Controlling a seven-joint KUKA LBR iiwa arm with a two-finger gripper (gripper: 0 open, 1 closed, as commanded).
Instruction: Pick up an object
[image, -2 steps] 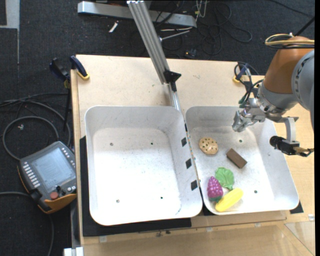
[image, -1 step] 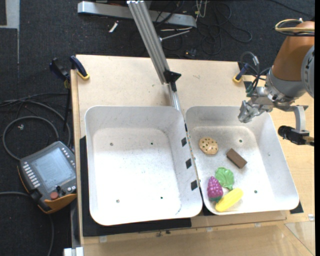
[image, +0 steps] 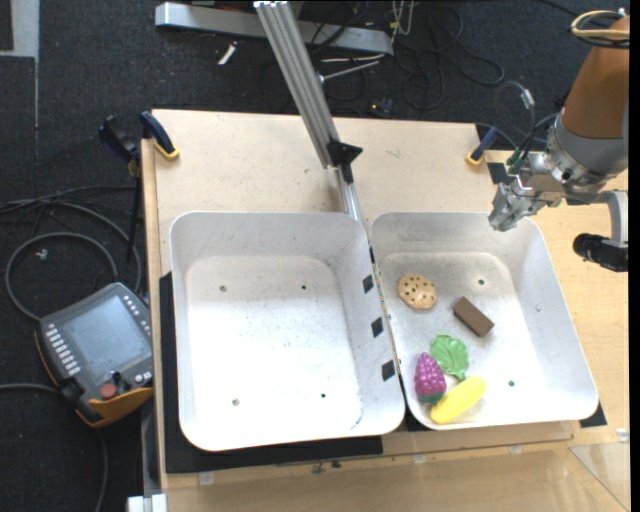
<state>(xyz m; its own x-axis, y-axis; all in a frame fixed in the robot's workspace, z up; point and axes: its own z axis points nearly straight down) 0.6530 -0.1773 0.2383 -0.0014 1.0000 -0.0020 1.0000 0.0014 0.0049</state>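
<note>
The right bin holds a round cookie, a brown block, a green leafy piece, a purple grape bunch and a yellow corn-like piece. My gripper hangs above the bin's far right rim, well away from all of these. Nothing shows between its fingers.
The left bin lies beside the right one. A slanted metal pole runs down to the gap between the bins. Clamps sit at the bench's far corners. A teach pendant lies on the floor at left.
</note>
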